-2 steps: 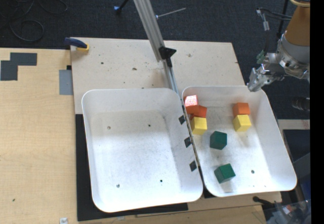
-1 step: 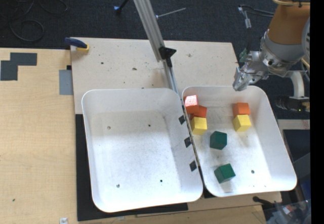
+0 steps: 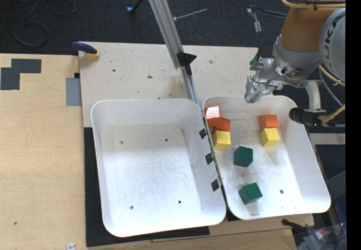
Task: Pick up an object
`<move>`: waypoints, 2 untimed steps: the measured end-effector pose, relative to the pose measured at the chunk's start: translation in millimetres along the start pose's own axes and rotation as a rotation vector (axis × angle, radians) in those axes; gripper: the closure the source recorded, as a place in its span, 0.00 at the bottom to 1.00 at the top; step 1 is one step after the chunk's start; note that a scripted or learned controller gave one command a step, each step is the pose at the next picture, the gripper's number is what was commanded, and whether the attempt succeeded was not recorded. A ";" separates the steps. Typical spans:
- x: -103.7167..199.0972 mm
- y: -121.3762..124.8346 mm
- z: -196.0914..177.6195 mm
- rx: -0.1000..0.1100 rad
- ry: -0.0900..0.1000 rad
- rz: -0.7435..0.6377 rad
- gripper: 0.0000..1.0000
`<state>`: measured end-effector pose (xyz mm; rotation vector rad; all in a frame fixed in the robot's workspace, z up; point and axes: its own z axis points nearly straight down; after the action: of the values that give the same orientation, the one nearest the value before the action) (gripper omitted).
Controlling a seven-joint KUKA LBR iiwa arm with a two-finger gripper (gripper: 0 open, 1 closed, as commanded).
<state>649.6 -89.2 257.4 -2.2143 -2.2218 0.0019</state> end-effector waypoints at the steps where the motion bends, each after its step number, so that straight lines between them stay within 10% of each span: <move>1: 49.7 -4.2 15.9 0.001 0.000 -0.001 1.00; 2: 108.4 -13.7 24.7 0.002 0.000 -0.002 1.00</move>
<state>635.5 19.3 232.9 -2.2117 -2.2229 0.0035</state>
